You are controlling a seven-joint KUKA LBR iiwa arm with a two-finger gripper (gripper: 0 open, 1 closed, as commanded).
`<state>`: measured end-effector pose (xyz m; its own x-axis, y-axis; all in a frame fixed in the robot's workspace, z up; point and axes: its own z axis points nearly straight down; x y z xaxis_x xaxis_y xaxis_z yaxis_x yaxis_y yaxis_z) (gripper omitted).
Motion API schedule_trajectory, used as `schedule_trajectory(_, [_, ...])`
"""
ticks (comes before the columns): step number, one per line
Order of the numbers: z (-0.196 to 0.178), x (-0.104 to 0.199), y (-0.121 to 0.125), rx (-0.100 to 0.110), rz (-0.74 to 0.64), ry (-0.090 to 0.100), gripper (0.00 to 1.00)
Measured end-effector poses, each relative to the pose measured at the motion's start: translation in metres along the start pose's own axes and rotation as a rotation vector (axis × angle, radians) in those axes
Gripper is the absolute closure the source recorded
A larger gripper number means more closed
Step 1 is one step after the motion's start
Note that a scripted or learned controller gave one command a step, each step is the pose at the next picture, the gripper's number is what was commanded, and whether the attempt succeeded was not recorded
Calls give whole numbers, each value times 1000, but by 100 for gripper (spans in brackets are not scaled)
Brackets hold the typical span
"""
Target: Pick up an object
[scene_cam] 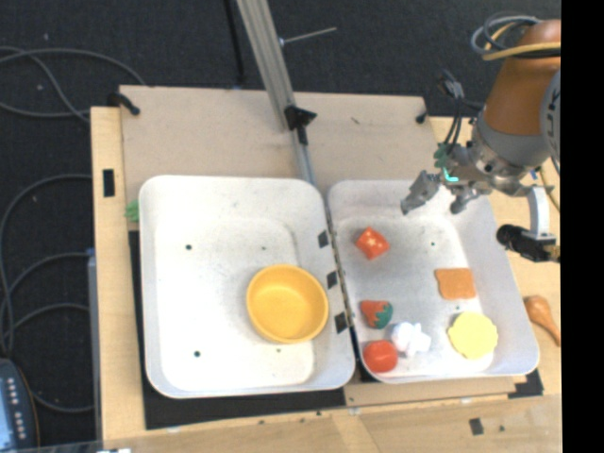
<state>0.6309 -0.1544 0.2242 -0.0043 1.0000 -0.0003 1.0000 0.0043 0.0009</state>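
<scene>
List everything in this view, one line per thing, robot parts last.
bins: 2, white, side by side on the bench
bowl: 1, yellow, left bin, near its right wall
orange-red piece: 1, right bin, upper left
red and green piece: 1, right bin, left side
red ball: 1, right bin, front left corner
white lump: 1, right bin, beside the red ball
orange square: 1, right bin, right side
yellow disc: 1, right bin, front right
metal rail: 1, grey, behind the bins
gripper: 1, grey, open, over the right bin's back edge

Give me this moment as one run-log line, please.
gripper: open, holding nothing, over right bin's far edge | right bin: six small items | left bin: yellow bowl
</scene>
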Motion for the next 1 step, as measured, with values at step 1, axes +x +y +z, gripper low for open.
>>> schedule_trajectory(1, [51, -12, -4, 4, 5, -3, 0])
